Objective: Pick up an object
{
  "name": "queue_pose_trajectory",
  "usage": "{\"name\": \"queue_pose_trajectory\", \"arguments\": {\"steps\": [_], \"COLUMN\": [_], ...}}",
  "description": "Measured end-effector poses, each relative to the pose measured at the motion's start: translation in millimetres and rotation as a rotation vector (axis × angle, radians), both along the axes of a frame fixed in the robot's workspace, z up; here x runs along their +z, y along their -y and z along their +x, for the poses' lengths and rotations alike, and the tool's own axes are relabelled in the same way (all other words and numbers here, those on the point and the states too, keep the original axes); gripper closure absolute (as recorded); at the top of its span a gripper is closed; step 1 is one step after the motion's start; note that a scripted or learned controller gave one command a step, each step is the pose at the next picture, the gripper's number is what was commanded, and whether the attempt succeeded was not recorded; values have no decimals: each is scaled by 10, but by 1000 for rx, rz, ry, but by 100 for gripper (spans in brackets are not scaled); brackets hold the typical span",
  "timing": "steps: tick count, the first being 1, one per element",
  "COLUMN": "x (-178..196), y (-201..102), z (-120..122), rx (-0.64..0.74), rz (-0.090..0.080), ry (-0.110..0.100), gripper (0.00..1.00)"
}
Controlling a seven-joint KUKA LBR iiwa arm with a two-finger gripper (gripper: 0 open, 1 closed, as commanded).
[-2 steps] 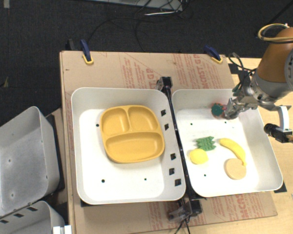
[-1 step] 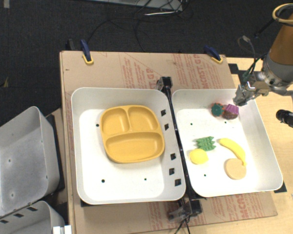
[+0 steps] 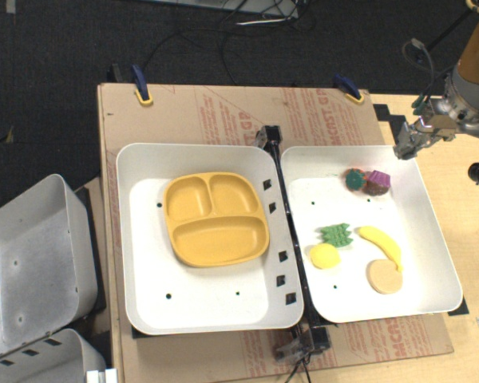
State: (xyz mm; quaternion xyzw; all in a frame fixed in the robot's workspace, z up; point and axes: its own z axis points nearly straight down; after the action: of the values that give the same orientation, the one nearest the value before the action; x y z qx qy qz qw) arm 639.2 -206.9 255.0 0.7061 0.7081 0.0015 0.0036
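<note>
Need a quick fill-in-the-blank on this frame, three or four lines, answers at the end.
1. The yellow divided tray sits in the ____ bin.
2. The banana lies in the right bin just above a round tan ____.
3. The green leafy toy touches a round ____ piece below it.
4. The gripper is near the right bin's top ____ corner.

Missing words: left; cookie; yellow; right
</note>
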Motion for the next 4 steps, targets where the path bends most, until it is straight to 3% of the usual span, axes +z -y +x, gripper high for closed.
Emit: {"name": "queue_pose_trajectory", "arguments": {"steps": [3,4], "x": [127,-67], "y": [-1613,-2136], "z": [-79,-131], "rx": [6,5], "rz": [5,5], "ry": [-7,-10], "gripper": [100,100]}}
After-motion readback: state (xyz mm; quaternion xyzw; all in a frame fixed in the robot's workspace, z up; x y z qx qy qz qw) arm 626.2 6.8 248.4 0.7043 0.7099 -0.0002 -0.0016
